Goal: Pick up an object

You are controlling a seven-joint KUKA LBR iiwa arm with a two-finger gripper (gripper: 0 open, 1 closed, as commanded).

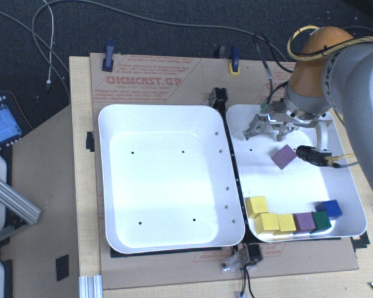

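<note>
My gripper (268, 124) hangs over the upper end of the right bin (345, 185), right of centre in the frame, its fingers spread apart with nothing between them. A purple block (284, 156) lies tilted just below and right of it, alone on the white floor. Along the bin's lower edge, yellow blocks (268, 216), another purple block (304, 221), a green block (321, 220) and a blue block (330, 208) sit packed in a row. The left bin (112, 185) fills the frame's middle. The risk, as I judge it: I descend beside the tilted block, not over it, and a finger nudges it away or closes on air.
</note>
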